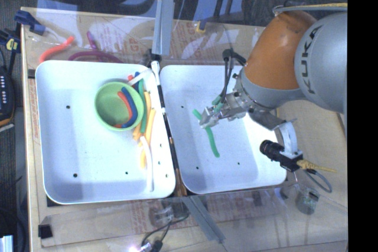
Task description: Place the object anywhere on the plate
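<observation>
Green and thin, the strip-like object (211,140) lies on the floor of the right bin (183,174), running from near the gripper down toward the lower right at a slant. Its upper end sits just beside the gripper's tips; whether they touch it cannot be told from above. The gripper (207,118) hangs low over the right bin's middle, pointing left, and how far its fingers stand apart cannot be made out (the metal parts blur together at this angle). The grey arm (319,62) with its orange band reaches in from the right and covers the bin's upper right corner.

The green plate (113,104) rests in the left bin (71,174), toward its upper right part, well apart from the object. Curved red and blue pieces (126,102) lie on the plate's right side. Several orange sticks (146,127) lie just beside the plate, along the left bin's right wall.
</observation>
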`<action>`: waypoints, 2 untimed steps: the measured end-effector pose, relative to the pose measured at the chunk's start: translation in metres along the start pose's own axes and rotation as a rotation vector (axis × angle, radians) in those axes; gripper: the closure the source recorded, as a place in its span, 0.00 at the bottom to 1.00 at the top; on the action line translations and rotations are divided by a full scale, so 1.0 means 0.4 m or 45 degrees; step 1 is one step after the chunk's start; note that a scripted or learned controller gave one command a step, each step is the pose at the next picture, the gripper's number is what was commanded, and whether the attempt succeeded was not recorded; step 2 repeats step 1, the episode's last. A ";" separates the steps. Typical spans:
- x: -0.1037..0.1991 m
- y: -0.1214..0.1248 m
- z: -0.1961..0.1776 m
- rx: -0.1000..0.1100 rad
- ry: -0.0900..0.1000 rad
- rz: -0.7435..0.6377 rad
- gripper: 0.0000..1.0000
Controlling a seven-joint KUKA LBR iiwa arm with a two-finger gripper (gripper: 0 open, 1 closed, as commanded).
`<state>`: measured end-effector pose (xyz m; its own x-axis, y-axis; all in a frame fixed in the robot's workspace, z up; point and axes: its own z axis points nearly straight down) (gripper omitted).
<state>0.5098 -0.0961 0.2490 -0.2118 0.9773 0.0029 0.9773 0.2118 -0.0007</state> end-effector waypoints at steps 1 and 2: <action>0.000 0.000 0.000 0.000 0.000 0.000 0.00; 0.000 0.000 0.000 0.000 0.000 0.000 0.00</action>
